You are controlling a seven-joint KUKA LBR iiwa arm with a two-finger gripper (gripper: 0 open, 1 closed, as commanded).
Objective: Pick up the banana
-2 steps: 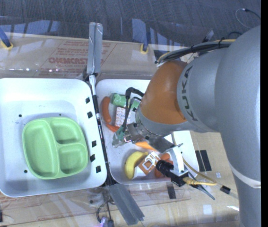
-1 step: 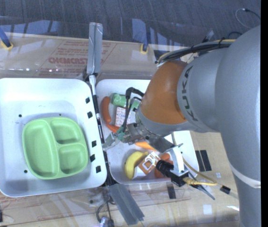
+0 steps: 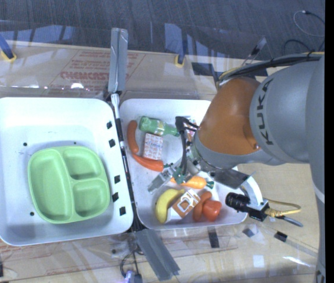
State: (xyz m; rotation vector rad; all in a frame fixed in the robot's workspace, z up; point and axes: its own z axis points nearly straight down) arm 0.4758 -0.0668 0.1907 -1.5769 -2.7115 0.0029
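Note:
The yellow banana lies in the right bin near its front wall, curved, with one end against a small brown-and-white box. My gripper hangs low in the middle of that bin, just behind and above the banana, under the orange band of the arm. Nothing shows in its grasp, and the banana rests on the bin floor, apart from the gripper.
In the right bin also lie a green bottle, a pink-patterned packet, a long red-orange vegetable, an orange piece and a red fruit. A green divided plate sits in the left bin.

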